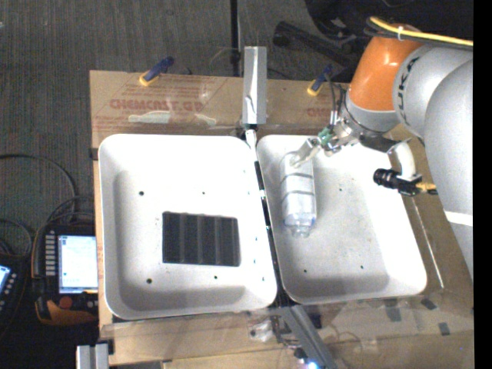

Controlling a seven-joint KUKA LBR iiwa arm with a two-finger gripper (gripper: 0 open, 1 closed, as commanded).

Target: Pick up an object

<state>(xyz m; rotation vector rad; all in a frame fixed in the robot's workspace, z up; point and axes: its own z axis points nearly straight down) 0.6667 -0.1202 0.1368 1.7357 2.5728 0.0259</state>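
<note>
Two white bins (115,206) on a cardboard-topped bench (169,102), grey carpet (77,21) beyond; tool (311,151) state unclear.

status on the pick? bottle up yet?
Done: the arm has reached into the right bin, with the gripper at the far end of the clear plastic bottle. In hand: nothing confirmed; the bottle lies on the bin floor by the left wall. Left: secure the grasp and lift. The black ridged tray sits in the left bin.
</note>
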